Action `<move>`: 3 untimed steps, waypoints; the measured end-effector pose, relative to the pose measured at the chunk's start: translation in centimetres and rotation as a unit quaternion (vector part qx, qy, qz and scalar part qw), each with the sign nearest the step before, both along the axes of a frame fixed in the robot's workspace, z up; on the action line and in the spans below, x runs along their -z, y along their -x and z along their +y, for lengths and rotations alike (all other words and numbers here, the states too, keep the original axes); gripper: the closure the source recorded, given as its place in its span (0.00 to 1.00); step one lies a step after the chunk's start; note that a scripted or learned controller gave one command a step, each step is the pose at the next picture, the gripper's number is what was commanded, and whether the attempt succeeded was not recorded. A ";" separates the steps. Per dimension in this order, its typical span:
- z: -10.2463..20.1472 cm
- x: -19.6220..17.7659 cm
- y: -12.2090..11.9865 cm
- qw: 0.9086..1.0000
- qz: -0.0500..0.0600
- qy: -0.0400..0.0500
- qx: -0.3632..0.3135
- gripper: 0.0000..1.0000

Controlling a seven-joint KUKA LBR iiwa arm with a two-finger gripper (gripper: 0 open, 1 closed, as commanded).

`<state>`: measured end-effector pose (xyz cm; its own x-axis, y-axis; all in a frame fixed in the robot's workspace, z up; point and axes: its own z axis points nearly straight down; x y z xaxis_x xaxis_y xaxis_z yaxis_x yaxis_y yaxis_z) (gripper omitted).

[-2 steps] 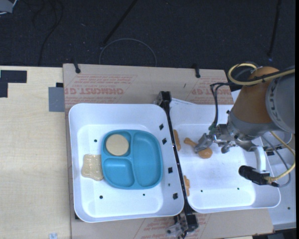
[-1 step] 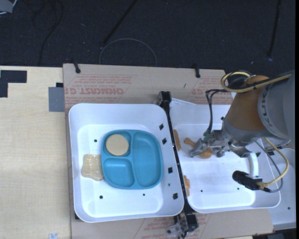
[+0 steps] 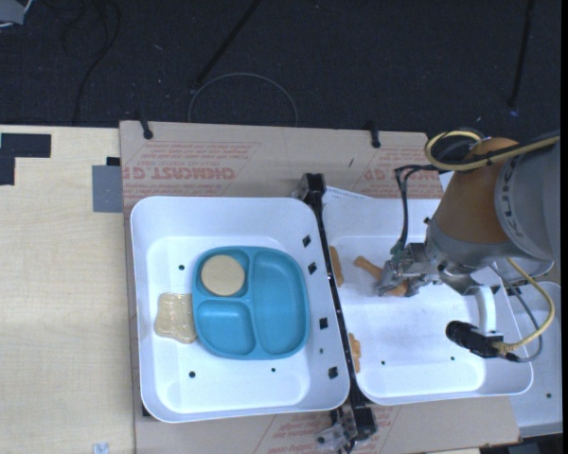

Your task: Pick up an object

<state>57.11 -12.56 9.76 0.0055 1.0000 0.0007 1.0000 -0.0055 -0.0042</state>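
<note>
Here the gripper (image 3: pixel 398 280) sits low in the right bin (image 3: pixel 426 376), toward its nine o'clock side, and I cannot tell how its tool end is set. Just at its ten o'clock lies a small tan stick-like piece (image 3: pixel 365 267), possibly touching it. The left bin (image 3: pixel 161 386) holds a blue divided plate (image 3: pixel 256 320) bearing a round tan cookie (image 3: pixel 222 274). The cardboard (image 3: pixel 227 164) beneath shows mirrored red lettering, unreadable.
</note>
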 end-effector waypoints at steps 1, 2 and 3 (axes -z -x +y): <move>0.1 -4.6 0.7 1.000 -0.003 0.000 0.000 1.00; -1.0 -9.5 0.5 1.000 -0.003 0.001 0.001 1.00; -1.6 -15.7 0.2 1.000 -0.004 0.001 -0.003 1.00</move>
